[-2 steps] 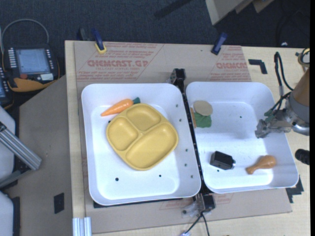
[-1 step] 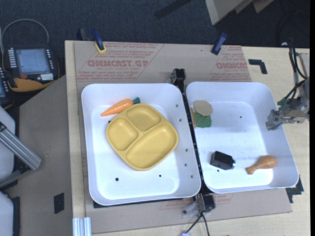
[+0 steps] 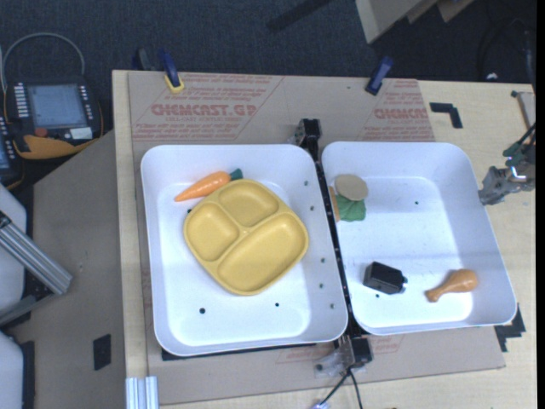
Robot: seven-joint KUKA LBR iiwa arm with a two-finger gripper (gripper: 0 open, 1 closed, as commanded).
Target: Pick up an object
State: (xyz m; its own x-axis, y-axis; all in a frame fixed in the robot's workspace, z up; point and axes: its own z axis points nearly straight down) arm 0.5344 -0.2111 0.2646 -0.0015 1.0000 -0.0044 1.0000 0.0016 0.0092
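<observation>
With the claw (image 3: 502,181) at the right bin's (image 3: 477,228) three o'clock rim, its opening impossible to tell, a descent there risks striking the rim rather than the drumstick (image 3: 452,285).

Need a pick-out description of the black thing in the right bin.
Start at the right bin, the one nearer the gripper. Along its near side lie two things: a small black block and a tan drumstick. The block is the left one, dark and boxy.
</observation>
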